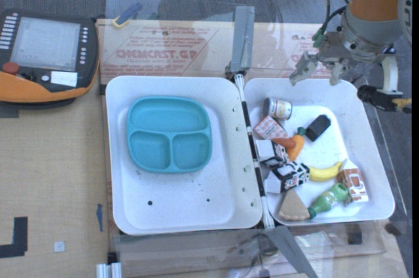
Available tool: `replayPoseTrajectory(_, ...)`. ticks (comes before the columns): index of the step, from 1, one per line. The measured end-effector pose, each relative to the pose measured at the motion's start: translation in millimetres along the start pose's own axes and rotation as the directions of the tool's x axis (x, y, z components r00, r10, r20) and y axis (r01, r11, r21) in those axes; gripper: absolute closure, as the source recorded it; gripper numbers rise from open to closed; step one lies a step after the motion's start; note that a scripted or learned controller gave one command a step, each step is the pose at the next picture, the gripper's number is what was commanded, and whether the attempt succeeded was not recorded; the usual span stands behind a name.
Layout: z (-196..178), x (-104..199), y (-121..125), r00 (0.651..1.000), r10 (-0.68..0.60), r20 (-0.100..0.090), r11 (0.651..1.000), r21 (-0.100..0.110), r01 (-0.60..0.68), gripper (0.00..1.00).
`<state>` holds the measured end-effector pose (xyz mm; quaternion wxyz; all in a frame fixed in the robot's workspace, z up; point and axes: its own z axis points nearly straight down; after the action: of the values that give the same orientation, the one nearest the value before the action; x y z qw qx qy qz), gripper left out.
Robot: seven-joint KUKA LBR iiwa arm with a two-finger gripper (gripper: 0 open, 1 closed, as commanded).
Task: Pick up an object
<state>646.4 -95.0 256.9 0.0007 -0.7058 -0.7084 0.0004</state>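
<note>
The pincer (321,71) hangs spread and empty above the can (279,108); crowded neighbours beside the can could spoil a grasp.

A teal divided plate (169,135) lies in the left bin (124,205); a teach pendant (46,57) sits beyond.

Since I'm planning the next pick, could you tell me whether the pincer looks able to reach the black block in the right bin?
Probably yes: the pincer hovers above the bin's far edge, and the black block lies uncovered with nothing stacked on it.
</note>
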Motion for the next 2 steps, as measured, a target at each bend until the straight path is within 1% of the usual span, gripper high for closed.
replayPoseTrajectory(1,138,0,-10,0.999,0.037,0.000,0.999,-0.001,-0.037,0.00)
replayPoseTrajectory(2,172,-5,22,0.998,0.063,-0.001,0.998,-0.001,-0.063,0.00)
